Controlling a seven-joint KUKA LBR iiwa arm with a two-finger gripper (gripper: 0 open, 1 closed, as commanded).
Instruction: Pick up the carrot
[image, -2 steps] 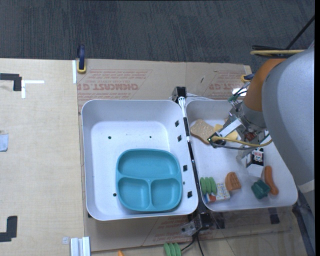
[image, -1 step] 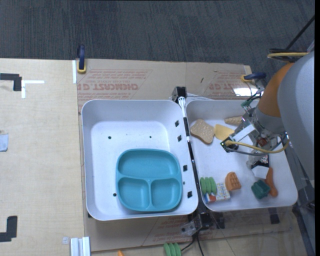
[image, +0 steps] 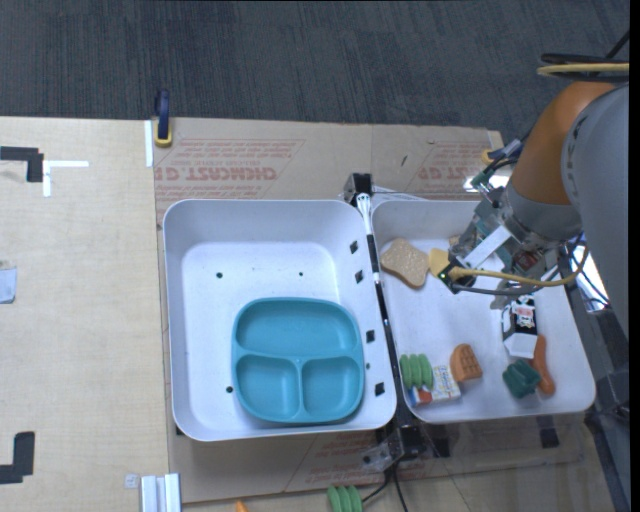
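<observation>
The carrot (image: 543, 364) is a small orange stick lying near the front right corner of the right bin (image: 480, 405), roughly upright in the view. My gripper (image: 521, 333) hangs low over the bin floor just left of the carrot's upper end, close to it or touching it. Nothing shows between the fingertips. A dark teal item (image: 520, 379) lies directly below the gripper, against the carrot's left side.
The right bin also holds a bread slice (image: 405, 262), a yellow piece (image: 438, 262), a green vegetable (image: 415, 371), a brown pastry (image: 465, 362) and a small box (image: 438, 390). A blue divided plate (image: 250, 340) fills the left bin (image: 200, 250).
</observation>
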